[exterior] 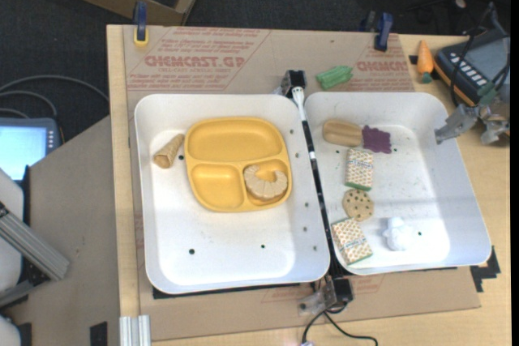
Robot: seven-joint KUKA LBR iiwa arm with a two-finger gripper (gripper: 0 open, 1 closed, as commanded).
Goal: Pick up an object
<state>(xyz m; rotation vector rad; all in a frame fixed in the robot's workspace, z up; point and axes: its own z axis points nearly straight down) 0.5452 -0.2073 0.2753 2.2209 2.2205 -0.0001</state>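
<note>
The right bin [430, 190] holds a tan bun [341, 132], a purple piece [376, 138], a green-and-white packet [359, 169], a cookie [358, 204], a second packet [351, 241] and a small white object [396, 233]. My gripper [451, 126] hovers at the right bin's upper right rim, apart from all of these, with nothing seen in it. The left bin [227, 255] carries a yellow divided plate [235, 150] with a round sliced pastry [266, 181] in its lower right compartment. A cone [169, 150] lies left of the plate.
A green object [334, 77] lies on the board behind the bins, and an orange piece [424, 57] sits at the back right. Blue clamps [383, 30] hold the board's far edge. A black divider [308, 166] runs between the bins.
</note>
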